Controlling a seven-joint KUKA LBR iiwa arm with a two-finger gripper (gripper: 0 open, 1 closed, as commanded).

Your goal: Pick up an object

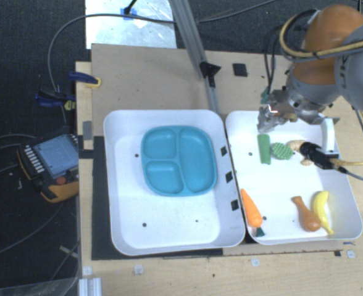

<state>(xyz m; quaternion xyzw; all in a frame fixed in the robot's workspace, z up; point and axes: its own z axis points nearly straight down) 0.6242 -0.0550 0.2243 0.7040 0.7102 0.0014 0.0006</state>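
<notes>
Green block (pixel 265 149) lies just below my claw (pixel 265 123) in the right bin (pixel 354 224), probably my target; I cannot tell the claw's state. Carrot (pixel 250 207), banana (pixel 321 209) sit farther down.

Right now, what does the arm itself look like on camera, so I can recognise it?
A grey arm with a rounded orange band above the wrist. Yellow and black cables loop beside it. The metallic gripper shows a small reddish light.

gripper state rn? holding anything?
End effector: over the far end of the right bin, just above the green block. Open or closed cannot be told; nothing visibly held.
</notes>
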